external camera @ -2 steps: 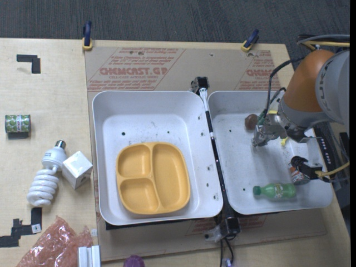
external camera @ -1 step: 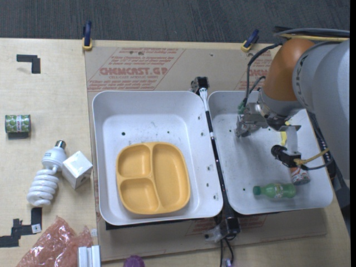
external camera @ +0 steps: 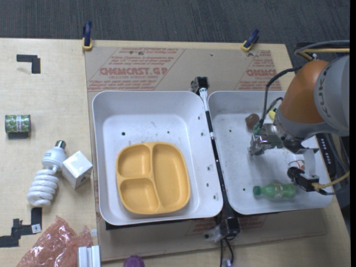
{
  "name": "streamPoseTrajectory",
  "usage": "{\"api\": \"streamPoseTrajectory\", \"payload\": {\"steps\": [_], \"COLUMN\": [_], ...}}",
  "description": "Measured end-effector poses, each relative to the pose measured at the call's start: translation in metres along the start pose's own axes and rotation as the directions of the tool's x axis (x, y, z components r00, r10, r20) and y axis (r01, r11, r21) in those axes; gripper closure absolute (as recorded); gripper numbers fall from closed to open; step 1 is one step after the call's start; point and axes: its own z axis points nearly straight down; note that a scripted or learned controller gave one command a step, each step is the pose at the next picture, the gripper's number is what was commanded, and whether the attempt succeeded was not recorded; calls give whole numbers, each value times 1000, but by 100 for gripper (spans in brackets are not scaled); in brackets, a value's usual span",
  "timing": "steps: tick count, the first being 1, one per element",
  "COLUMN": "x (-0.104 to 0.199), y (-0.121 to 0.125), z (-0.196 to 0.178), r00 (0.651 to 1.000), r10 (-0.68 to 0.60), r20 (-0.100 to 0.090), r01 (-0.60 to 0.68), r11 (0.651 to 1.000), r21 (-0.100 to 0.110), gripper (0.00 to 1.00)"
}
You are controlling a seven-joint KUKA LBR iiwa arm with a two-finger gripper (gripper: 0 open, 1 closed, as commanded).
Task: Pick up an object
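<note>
A green bottle (external camera: 275, 191) lies on its side in the right bin (external camera: 236, 166) near the front wall — long axis left-right, cap end pointing left. The gripper (external camera: 257, 144) hovers above it mid-bin — whether its jaws are spread I cannot tell.

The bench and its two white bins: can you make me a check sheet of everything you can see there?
Surface: brown bench board bearing left bin and right bin.
Job's things: green bottle lying on its side in the right bin; small brown object near that bin's back.
Clutter: yellow divided plate in the left bin.
Grippers: gripper low over the right bin; jaws state unclear.
Cables: cables run along the arm.
Surroundings: spiral light bulb, white cube, green can, red mesh bag.
</note>
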Motion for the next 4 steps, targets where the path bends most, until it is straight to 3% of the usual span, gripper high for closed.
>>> {"api": "streamPoseTrajectory", "payload": {"steps": [1,2,3,4], "x": [25,13,-6,1], "y": [74,2,95,33], "z": [-1,0,-1,0], "r00": [1000,1000,1000,1000], "r10": [-4,0,-4,0], "r20": [1,0,1,1], "r01": [4,0,4,0], "r11": [1000,1000,1000,1000], "r21": [-1,0,-1,0], "gripper": [0,0,0,0]}}
